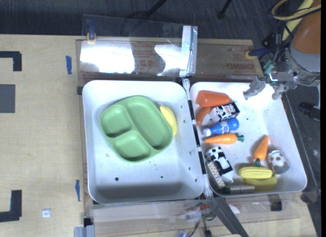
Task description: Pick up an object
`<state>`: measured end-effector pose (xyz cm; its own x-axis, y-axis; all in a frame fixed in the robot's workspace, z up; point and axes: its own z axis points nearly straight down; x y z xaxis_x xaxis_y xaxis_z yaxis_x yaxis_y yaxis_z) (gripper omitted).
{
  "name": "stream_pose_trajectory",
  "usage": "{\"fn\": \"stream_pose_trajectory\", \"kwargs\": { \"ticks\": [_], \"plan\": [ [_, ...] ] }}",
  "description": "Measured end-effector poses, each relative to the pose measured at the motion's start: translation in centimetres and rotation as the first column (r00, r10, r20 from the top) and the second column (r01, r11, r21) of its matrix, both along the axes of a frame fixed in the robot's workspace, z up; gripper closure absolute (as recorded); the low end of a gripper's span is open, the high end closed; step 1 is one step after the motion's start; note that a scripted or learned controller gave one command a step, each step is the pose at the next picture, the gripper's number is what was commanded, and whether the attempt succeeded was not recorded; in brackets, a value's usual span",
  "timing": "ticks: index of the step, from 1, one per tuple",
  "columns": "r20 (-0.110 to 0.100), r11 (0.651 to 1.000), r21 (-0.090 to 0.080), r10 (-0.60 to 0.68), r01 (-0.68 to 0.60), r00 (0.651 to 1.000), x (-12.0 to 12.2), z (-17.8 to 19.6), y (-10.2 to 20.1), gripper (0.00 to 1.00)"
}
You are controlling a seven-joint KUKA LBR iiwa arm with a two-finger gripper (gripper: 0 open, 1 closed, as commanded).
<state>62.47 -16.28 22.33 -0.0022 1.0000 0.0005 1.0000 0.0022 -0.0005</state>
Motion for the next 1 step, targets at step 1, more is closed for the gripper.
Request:
{"fn": "stream_pose_trajectory", "kwargs": {
  "ticks": [1],
  "plan": [
    [0.001,0.997,-0.001,-0.074,0.074,0.997,-10.23,-6.69,-2.43,0.0]
  ]
}}
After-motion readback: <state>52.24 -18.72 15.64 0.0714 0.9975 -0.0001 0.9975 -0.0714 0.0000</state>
